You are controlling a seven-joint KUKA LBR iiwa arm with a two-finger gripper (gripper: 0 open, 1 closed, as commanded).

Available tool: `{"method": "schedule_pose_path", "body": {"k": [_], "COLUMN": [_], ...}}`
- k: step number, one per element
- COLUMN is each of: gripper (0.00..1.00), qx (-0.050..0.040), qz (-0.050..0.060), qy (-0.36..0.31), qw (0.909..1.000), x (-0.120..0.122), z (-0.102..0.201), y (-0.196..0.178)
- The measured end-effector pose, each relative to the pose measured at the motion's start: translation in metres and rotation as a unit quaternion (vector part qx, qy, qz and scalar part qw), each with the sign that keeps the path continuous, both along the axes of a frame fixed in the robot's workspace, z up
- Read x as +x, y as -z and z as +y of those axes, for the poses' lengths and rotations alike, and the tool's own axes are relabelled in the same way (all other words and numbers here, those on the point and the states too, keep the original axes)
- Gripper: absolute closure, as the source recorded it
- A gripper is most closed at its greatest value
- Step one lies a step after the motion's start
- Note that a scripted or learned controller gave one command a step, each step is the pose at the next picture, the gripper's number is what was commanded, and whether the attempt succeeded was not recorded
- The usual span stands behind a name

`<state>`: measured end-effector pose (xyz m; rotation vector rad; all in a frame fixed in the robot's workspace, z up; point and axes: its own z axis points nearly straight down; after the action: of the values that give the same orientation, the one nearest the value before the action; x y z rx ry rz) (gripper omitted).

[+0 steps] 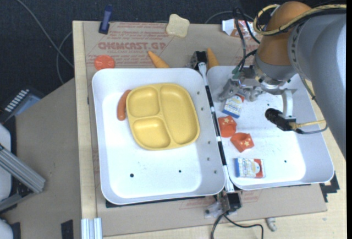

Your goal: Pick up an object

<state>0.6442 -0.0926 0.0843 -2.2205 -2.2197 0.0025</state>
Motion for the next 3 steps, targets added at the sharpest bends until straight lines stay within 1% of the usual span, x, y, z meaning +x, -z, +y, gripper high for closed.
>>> {"method": "schedule_pose_path", "body": {"k": [1,2,3], "gripper": [0.00,0.00,0.00], "qx": [-0.0007,0.0002,-0.0004], "qz": [-0.003,-0.001,-0.001], "qy": [0.000,-0.001,0.000], "qw": [1.0000,1.0000,1.0000], "x": [0.023,0.022,0.022], "z": [-0.018,-0.001,-0.004], "y": [-0.001,-0.001,-0.001]}}
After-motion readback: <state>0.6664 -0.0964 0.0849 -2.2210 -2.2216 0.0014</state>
